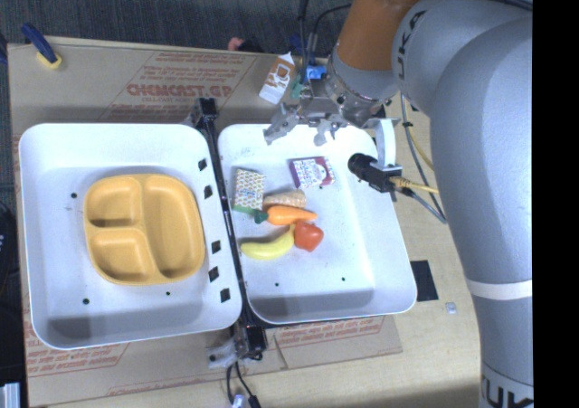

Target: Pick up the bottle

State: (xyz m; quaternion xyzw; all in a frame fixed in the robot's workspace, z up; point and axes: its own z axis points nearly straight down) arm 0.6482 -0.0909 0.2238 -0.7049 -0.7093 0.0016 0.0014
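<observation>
Overhead, the slanted camera view shows two shallow white bins side by side on a cardboard sheet that covers the desk; all places below are given relative to the right bin. The grey arm with its orange band enters from beyond the bin's right rim, and the gripper hangs over the bin's far edge. Its fingers stand apart, with nothing between them. The bottle, a small white container with a brown-and-orange label, appears just beyond the bin's far rim, beside the wrist and apart from the fingertips; whether it rests on the cardboard cannot be told. Inside the bin, near its middle, lie a purple packet, a checked packet towards the left wall, a carrot, a banana and a red fruit, the last three close together. Adjoining the bin's left wall, the left bin carries a yellow divided plate.
</observation>
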